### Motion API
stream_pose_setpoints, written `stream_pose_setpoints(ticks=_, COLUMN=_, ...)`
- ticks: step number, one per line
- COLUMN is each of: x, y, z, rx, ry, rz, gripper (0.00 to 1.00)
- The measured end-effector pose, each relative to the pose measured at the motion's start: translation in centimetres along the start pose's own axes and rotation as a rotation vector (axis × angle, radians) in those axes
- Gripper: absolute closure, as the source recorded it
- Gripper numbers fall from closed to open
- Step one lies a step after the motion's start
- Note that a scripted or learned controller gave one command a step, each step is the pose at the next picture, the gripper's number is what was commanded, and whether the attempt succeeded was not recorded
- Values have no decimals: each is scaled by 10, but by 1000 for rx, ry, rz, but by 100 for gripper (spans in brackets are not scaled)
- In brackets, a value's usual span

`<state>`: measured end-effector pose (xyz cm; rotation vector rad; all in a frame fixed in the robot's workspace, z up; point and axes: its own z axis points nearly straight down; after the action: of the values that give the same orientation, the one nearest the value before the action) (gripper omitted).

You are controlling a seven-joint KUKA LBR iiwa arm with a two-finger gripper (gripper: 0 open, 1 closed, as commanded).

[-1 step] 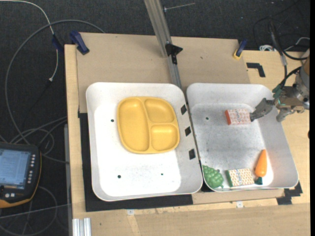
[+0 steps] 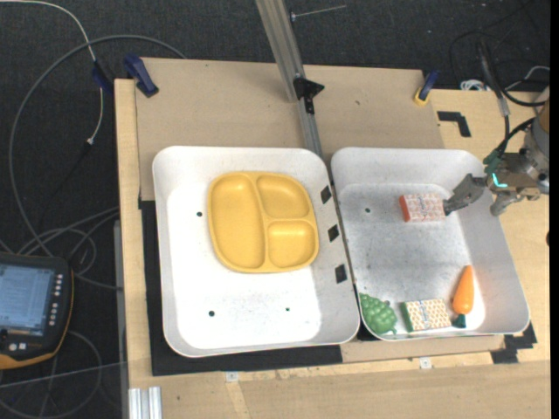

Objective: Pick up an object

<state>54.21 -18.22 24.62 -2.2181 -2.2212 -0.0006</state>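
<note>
Because nothing is visibly grasped yet, the risks all lie ahead. On the tan wooden counter point(image 2: 262, 94) sit two shallow bins: the left white plastic bin point(image 2: 179, 260) carries a yellow three-compartment plastic tray point(image 2: 262, 221), and the right white speckled bin point(image 2: 419, 260) carries the smaller items. The grey robot arm's end effector point(image 2: 476, 196) enters at about three o'clock of the right bin, one dark finger point(image 2: 460, 197) reaching toward the small red-and-white patterned block point(image 2: 422, 207), which lies near that bin's one o'clock corner; whether the fingers are spread or closed I cannot tell, and no object sits between them. Judging from this, a slanted approach may nudge the block aside instead of straddling it, or scrape the bin wall. An orange plastic carrot point(image 2: 464, 290), a green bumpy toy point(image 2: 378, 313) and a second patterned block point(image 2: 426, 314) crowd the five-to-six o'clock rim, where a grab could catch two together.
</note>
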Motion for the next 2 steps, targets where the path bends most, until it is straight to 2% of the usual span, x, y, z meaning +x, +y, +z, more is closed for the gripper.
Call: stream_pose_setpoints(ticks=2, x=7, y=1, z=87, rx=5, ry=1, rz=1, gripper=0)
